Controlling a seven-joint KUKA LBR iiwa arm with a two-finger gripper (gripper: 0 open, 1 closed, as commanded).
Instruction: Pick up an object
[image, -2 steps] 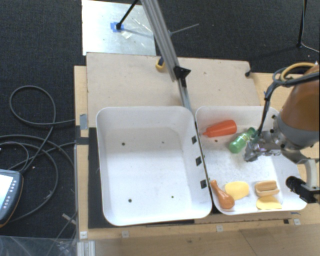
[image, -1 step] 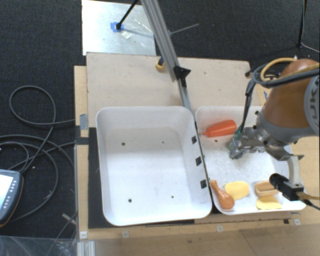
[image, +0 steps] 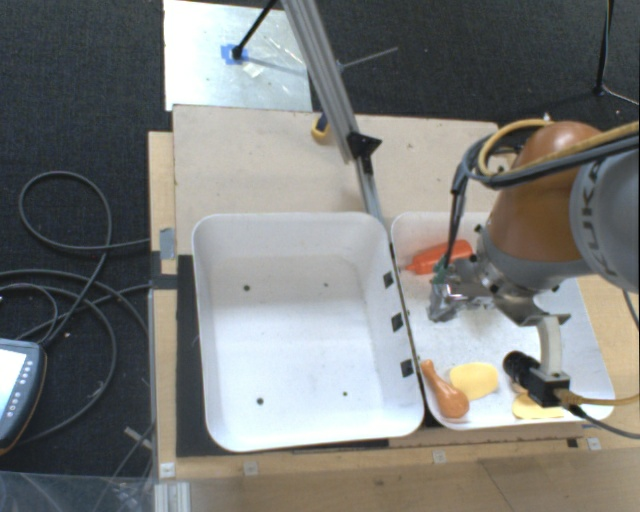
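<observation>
The arm (image: 560, 200) comes in from the right of the frame, its big orange-and-grey wrist filling the upper right over the right bin (image: 600, 385). The gripper (image: 445, 300) hangs below it at centre right, a small metallic part low over the bin's upper half, close to the wall shared with the left bin (image: 215, 330); whether it is spread or closed cannot be told from this angle, and nothing can be seen held in it. Just above and left of the gripper lies an orange carrot-like piece (image: 432, 259), partly covered by the arm and a black cable that runs down across it. Along the bin's lower edge sit three more things: an orange drumstick shape (image: 443, 390) at the lower left corner, slanting against the dividing wall; a yellow lump (image: 474, 379) just beside it to the right, close enough that they may touch; and a flat yellow piece (image: 530, 407) further right, partly under a black block (image: 528, 375) on the arm's white bracket. The left bin takes up the middle of the frame. A grey pole (image: 335, 95) slants down from the top centre toward the divider. Black cables (image: 60, 250) loop over the dark floor at left, and a handheld screen (image: 15, 385) shows at the lower left edge.
</observation>
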